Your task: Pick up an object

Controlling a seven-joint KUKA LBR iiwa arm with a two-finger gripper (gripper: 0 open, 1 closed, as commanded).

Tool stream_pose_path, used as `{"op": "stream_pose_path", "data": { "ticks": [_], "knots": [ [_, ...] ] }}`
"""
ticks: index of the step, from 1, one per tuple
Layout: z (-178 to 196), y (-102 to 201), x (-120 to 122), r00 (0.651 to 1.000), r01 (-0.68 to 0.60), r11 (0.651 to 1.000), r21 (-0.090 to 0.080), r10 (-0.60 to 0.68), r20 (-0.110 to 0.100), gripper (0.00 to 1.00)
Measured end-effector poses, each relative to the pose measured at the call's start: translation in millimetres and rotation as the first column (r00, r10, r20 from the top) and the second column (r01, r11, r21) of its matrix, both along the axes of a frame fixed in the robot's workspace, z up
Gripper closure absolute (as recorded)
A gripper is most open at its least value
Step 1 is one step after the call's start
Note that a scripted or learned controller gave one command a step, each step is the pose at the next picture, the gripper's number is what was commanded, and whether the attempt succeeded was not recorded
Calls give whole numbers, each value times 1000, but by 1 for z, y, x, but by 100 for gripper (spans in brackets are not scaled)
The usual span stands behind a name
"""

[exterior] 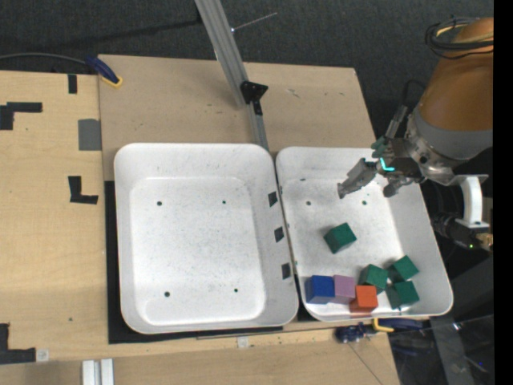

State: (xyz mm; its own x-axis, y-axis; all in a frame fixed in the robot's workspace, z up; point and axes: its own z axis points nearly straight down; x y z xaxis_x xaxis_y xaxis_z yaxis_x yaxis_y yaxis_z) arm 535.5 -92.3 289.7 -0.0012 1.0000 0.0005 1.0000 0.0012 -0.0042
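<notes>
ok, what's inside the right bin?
The right bin holds a lone green block mid-floor and a cluster at its near edge: blue block, purple block, orange block and three green blocks. The tool hangs over its far end, covering some floor.

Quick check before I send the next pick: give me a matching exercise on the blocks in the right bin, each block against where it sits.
Blocks:
1. blue block
2. orange block
3. lone green block
4. purple block

Places:
A. mid-bin, apart from the cluster
B. between blue and orange
C. leftmost in the near-edge row
D. near edge, right of purple

Pairs: 1-C, 2-D, 3-A, 4-B
</notes>
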Motion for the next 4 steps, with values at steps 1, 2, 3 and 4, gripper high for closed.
{"op": "stream_pose_path", "data": {
  "ticks": [1, 2, 3, 4],
  "knots": [
    [2, 0, 1, 1000, 0, 1000, 0, 0, 4, 0],
    [-56, -6, 7, 1000, 1, 1000, -1, -1, -3, 0],
    [-100, -3, 5, 1000, 0, 1000, 0, 0, -2, 0],
    [-143, -1, 4, 1000, 0, 1000, 0, 0, -3, 0]
  ]
}}
